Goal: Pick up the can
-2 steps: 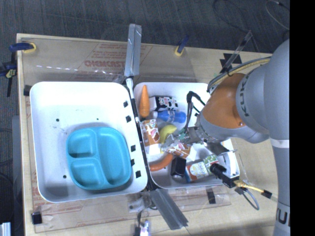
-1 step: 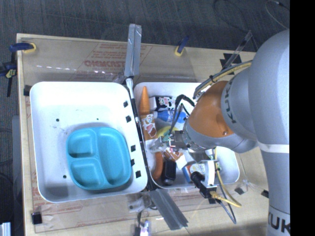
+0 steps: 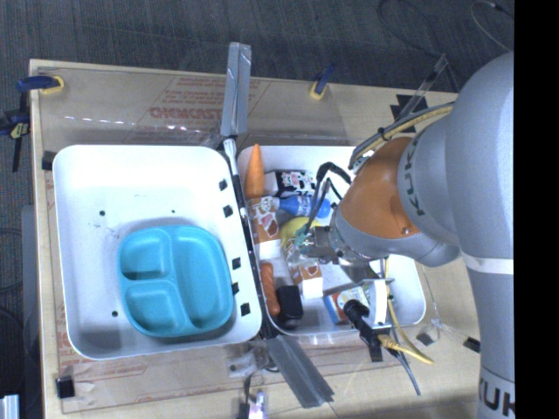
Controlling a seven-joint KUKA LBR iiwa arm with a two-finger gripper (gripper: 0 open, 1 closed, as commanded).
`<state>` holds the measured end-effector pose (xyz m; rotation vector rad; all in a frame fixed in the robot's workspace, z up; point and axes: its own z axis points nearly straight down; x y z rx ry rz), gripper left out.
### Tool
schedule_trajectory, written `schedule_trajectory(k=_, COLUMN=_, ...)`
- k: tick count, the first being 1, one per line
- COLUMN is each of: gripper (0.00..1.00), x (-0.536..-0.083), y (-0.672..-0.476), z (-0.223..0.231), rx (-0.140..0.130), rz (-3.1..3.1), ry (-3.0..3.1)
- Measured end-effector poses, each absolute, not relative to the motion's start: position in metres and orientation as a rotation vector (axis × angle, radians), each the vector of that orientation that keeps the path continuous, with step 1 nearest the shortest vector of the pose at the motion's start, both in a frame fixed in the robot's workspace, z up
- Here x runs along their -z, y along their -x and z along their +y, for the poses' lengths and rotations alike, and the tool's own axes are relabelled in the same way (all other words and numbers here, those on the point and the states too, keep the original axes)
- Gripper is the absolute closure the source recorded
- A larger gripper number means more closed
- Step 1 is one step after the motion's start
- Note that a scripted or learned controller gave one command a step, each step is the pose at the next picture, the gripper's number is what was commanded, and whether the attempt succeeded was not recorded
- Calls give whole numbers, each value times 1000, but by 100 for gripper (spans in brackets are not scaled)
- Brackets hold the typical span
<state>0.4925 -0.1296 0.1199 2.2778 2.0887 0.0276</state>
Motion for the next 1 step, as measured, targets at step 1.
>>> schedule_trajectory(k=1, gripper=100, x=-241, y=-523, z=-121, rx=1, rz=1954, ry=-2463)
